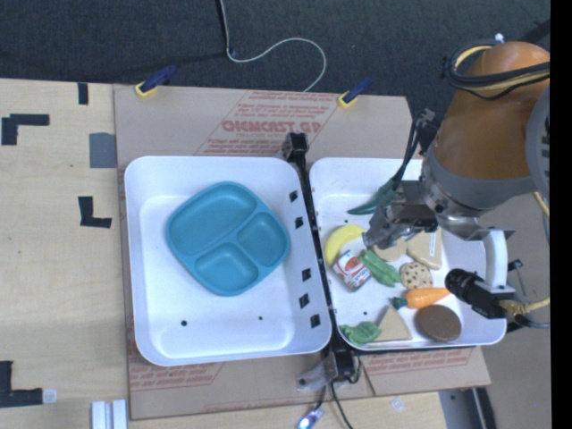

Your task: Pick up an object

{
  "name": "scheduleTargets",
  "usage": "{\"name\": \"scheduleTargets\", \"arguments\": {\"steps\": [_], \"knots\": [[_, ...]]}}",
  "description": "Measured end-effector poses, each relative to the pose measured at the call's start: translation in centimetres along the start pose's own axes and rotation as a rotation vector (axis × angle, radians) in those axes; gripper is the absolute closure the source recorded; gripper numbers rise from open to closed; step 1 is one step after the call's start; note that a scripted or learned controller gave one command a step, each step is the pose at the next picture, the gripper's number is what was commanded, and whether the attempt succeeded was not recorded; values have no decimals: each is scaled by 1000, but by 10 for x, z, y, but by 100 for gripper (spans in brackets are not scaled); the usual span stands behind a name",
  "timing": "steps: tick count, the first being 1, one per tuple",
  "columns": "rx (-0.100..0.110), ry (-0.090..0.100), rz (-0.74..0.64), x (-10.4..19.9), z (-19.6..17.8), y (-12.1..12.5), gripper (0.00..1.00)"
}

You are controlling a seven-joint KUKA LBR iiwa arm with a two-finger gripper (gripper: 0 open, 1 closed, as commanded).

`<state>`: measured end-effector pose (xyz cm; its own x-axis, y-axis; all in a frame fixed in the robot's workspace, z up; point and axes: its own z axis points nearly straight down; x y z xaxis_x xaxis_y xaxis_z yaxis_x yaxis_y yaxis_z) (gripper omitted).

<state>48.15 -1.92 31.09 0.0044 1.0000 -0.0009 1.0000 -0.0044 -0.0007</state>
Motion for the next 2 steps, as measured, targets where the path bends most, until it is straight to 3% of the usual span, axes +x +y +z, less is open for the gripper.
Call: {"name": "scheduleTargets", "arguments": {"steps": [1,2], "knots": [[7,1,-9,48,61,7,100],[-9,2,-7,42,-54,2,100]]}}
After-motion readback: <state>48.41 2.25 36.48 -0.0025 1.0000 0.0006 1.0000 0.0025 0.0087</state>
